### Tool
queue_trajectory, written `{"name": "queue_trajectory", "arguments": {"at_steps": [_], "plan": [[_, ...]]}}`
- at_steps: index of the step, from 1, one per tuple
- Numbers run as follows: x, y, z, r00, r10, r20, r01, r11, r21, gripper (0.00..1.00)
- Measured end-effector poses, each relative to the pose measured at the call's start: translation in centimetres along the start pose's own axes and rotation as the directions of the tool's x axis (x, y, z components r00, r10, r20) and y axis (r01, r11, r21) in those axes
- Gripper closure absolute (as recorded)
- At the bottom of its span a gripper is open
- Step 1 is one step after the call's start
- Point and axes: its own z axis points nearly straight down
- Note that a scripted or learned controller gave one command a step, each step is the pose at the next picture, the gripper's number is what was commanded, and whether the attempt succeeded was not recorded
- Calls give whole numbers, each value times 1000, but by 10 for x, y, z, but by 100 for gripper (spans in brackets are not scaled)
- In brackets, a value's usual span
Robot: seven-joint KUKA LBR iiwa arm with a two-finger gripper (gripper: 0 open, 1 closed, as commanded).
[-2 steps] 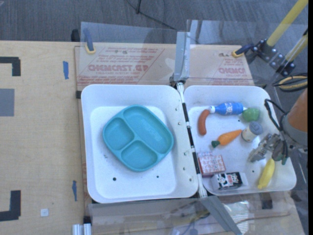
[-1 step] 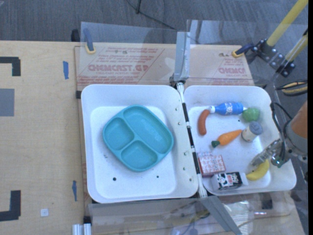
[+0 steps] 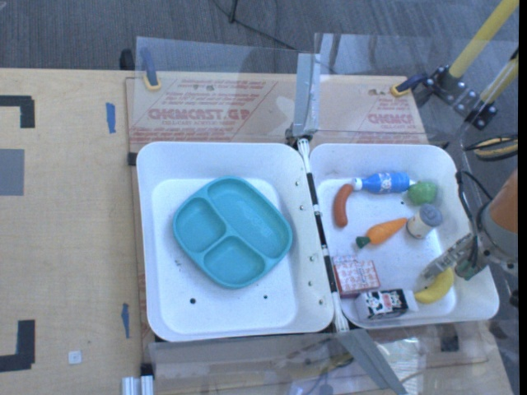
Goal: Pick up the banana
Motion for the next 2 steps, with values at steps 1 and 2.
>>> {"name": "queue_trajectory", "arguments": {"at_steps": [1,2], "plan": [[36,23,-110,985,175,-5,-175,985,8,100],[36,23,-110,985,174,-5,-174,985,8,0]]}}
